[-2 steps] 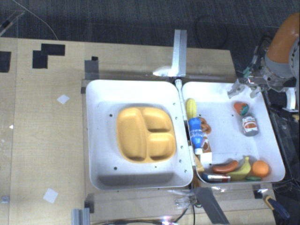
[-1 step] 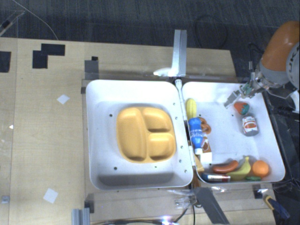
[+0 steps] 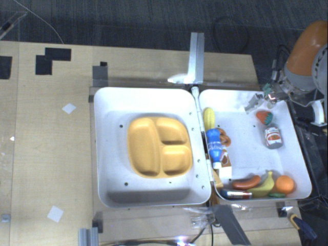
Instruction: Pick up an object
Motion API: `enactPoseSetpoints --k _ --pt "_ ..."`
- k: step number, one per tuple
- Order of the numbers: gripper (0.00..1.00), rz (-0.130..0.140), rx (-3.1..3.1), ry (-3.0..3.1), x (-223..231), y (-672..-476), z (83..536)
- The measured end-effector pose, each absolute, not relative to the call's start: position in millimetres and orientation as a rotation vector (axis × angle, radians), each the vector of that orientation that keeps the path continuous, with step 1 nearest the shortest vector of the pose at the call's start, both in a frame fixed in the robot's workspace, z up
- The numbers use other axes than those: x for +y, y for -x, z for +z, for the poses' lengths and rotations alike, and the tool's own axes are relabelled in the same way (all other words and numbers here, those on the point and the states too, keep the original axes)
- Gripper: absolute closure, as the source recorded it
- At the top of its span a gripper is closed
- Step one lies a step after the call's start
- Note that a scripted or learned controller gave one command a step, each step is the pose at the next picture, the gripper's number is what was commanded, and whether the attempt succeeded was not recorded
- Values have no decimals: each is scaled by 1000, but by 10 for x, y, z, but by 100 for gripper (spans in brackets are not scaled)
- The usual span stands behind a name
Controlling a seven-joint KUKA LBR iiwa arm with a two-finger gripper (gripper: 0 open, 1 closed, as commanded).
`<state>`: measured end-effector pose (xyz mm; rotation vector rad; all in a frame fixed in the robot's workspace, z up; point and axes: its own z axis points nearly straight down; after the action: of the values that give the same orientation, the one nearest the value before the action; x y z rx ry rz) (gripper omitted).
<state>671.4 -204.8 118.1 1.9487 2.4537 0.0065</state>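
Camera view, looking down at a slant: closest to the claw, a small red-orange toy fruit with a green top, lying in the far right part of the right bin, apart from the claw and just near of it. No way to tell whether the claw is wide or narrow; nothing seen held in it. Just near of the toy fruit, a little jar with a red label, lying on its side. Along the bin's left wall, from far to near: a yellow corn cob, a blue bottle with a pretzel beside it on the right, and a small brown box. Crowded into the near edge, from left to right: a red sausage, a banana touching it, and an orange. To the left, touching side by side, the left bin with a yellow compartment tray at its middle. Under both, the pale wooden counter. At the right edge, the grey arm with its orange band reaching in over the far right corner.
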Motion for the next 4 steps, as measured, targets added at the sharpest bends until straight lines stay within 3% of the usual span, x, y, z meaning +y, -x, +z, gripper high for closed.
enactPoseSetpoints --k 1,2,3,4 --pt "0 5 2702 -1585 -2045 -6714 1188" --pt "0 6 2560 -1807 -2053 -6710 1297" --pt "0 3 2555 -1820 -2022 -6341 942" --pt "100 11 2549 -1809 -2015 -6379 1090"
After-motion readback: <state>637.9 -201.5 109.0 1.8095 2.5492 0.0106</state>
